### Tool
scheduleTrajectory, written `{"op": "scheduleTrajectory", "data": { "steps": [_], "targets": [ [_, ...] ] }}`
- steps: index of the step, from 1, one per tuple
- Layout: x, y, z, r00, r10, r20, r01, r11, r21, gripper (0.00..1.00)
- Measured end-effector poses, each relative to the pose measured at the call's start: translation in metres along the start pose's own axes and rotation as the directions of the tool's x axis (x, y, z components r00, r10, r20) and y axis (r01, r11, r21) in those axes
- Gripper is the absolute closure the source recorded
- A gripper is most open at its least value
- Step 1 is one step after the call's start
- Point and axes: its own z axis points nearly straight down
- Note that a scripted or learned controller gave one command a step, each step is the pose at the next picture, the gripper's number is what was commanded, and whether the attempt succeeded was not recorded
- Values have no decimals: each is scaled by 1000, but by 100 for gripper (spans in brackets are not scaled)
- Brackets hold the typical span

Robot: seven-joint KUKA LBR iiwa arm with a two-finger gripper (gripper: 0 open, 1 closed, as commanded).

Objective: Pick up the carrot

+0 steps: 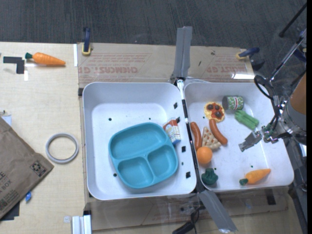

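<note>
While the tool (251, 141) is poised open and empty, the carrot (255, 176) is seen just below it, with an orange (204, 155) and sausages (218, 131) leftward.

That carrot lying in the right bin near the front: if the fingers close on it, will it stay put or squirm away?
The carrot looks like smooth moulded plastic, so probably stiff and light. Its round, tapered body may roll or squirt out of a pinch near the thin tip. It lies flat near the right bin front wall, below the gripper, so a nudge could slide it there.
</note>
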Motion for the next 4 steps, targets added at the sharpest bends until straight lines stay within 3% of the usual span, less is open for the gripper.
{"op": "scheduleTrajectory", "data": {
  "steps": [1, 2, 3, 4],
  "targets": [
    [56, 18, 14, 995, -100, -1, 100, 995, 1, 0],
    [-41, -11, -36, 986, -165, 2, 165, 986, -1, 0],
    [-66, -18, 108, 992, -129, 0, 129, 992, -1, 0],
    [-16, -5, 91, 985, -174, -2, 174, 985, 0, 0]
  ]
}}
